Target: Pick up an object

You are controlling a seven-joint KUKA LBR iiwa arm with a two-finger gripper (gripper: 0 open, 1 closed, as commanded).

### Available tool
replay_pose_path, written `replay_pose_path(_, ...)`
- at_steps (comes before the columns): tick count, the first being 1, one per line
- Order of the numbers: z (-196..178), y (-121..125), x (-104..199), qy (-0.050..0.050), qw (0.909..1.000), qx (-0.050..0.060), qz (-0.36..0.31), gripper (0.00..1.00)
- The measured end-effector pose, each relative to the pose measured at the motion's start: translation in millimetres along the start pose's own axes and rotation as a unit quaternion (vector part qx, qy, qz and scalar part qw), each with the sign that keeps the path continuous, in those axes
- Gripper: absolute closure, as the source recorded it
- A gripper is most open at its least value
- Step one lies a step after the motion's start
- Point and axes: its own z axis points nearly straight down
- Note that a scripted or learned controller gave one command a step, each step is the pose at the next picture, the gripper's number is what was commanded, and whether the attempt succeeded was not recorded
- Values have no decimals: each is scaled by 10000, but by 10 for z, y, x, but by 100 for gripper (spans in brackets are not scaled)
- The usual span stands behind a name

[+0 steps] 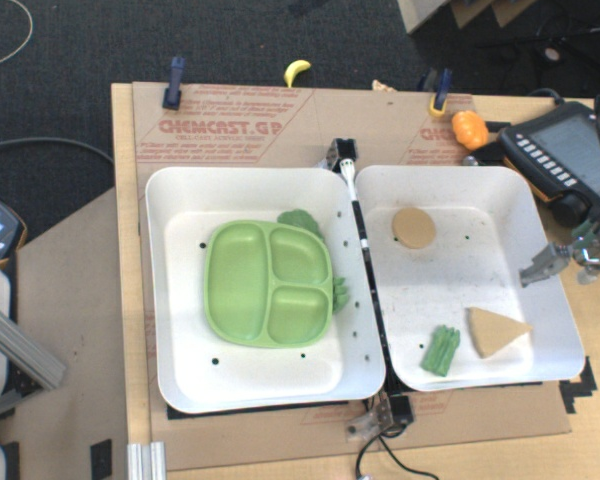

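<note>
The right bin holds three loose things: a round tan disc near its back, a tan wedge at the front right, and a small green ridged piece at the front. My gripper shows partly at the right bin's right rim, above and right of the wedge, with nothing visibly in it. In the left bin a green divided plate lies flat, with a darker green leafy thing sticking out from under its far right edge.
A black divider with clips runs between the bins. A black teach pendant and an orange object sit behind the right bin. A yellow banana-shaped toy and blue clamps are at the board's back edge.
</note>
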Motion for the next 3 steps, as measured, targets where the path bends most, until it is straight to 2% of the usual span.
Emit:
replay_pose_path(1,1618,-7,401,21,10000,21,-7,0)
replay_pose_path(2,1453,0,372,-10,10000,-17,9,100)
replay_pose_path(3,737,501,803,-8,10000,-42,-27,100)
